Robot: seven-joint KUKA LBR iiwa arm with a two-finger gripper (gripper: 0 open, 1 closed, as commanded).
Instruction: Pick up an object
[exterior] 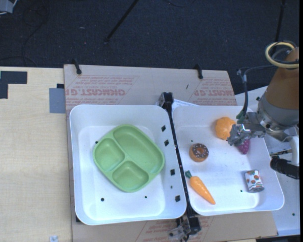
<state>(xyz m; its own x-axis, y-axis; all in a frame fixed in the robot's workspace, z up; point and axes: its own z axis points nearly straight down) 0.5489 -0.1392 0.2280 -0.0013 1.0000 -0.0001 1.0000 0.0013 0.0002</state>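
In the right bin (227, 205) lie an orange fruit (223, 127), a chocolate donut with sprinkles (198, 152), a carrot (201, 188), a small printed can (253, 180) and a purple object (244, 145). My gripper (240, 134) hangs low at the bin's right side, just right of the orange fruit and directly over the purple object, which is partly hidden beneath it. The arm's grey wrist and orange band rise behind it at the right edge.
The left bin (86, 195) holds a green divided plate (128, 157). A black divider (172, 150) runs between the bins. Cardboard lies under both bins, and cables hang near the arm at the right.
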